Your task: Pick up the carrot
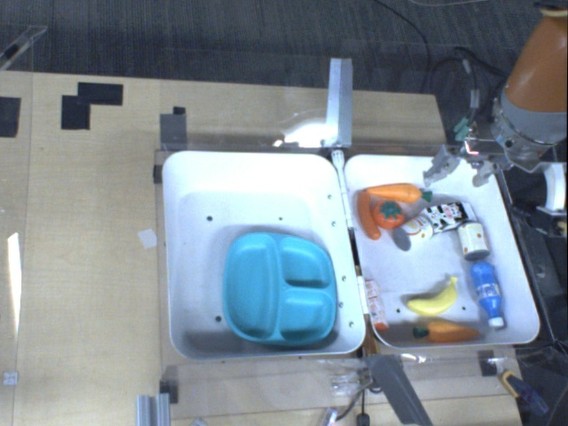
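Left bin (186,238): plate (280,287) in it.
Right bin (515,264): carrot (448,331) at front, banana (433,298) just behind; bottle (486,293) at right.
My gripper (461,165): over its back edge.

- Small bottle with a black-and-white label (441,216), lying on its side in the right bin: print on the label, too small to read.
- Small jar or can with a pale label (473,239), right bin, just right of that bottle: no lettering legible.
- Blue bottle (486,292), near right part of the right bin: no legible label.
- Strip with red marks (371,298) along the right bin's left wall: marks unreadable.
- No text, brand, number or sign can be read.
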Motion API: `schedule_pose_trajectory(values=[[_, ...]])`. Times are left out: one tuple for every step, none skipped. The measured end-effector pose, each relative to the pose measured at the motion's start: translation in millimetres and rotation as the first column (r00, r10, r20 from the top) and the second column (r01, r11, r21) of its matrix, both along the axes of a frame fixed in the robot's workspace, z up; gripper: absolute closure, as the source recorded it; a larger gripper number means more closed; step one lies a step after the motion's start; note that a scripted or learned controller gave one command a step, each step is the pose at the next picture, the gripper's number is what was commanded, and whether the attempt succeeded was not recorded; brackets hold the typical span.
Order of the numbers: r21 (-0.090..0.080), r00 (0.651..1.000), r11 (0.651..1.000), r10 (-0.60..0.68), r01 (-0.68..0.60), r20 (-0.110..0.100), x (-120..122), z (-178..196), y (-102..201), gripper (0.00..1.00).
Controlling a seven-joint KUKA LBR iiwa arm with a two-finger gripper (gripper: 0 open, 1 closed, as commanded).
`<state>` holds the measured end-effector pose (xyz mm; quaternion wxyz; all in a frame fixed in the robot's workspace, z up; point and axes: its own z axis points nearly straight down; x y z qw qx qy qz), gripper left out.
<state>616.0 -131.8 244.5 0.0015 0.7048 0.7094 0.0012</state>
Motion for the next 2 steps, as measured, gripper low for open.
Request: schedule_pose_trajectory(values=[[-0.001, 0.941, 0.941, 0.338, -0.338, 0.000, 45, -118, 31, 0.00], [0.010, 0.847, 0.847, 0.532, -0.532, -0.013, 52, -154, 6, 0.00]])
